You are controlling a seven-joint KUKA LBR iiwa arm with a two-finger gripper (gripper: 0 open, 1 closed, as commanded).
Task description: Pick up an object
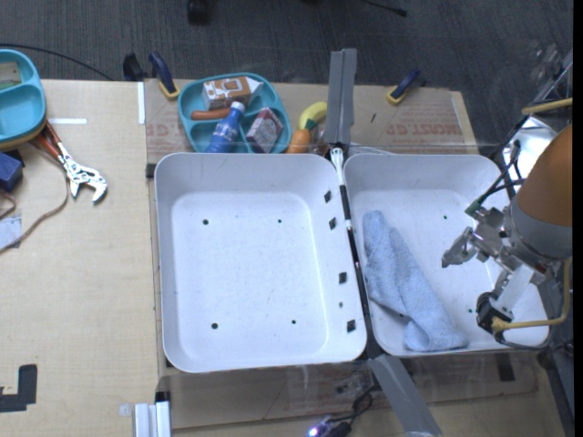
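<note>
At the far left edge of the surface (82,289) sits part of a light-blue tray (20,98), with a silver wrench (80,177) lying just below it. Along the rear edge of the surface, a blue compartment tray (193,126) holds a small carton (228,89), a blue bottle (225,127) and a dark wrapped item (263,132); a carrot-like orange piece (300,140) and a yellow banana-shaped item (313,114) lie just beside its right side. The left bin (250,180) stands in the middle of the surface, its right wall touching the right bin (419,167). A light-blue towel (405,285) lies crumpled in the right bin, running from near the bin's left wall down toward its front edge, touching the floor of the bin. The arm enters over the right bin's right edge; the pincer (466,244) sits above the bin floor, to the right of the towel and apart from it. Whether the pincer is spread or closed cannot be determined, and nothing is visibly gripped
</note>
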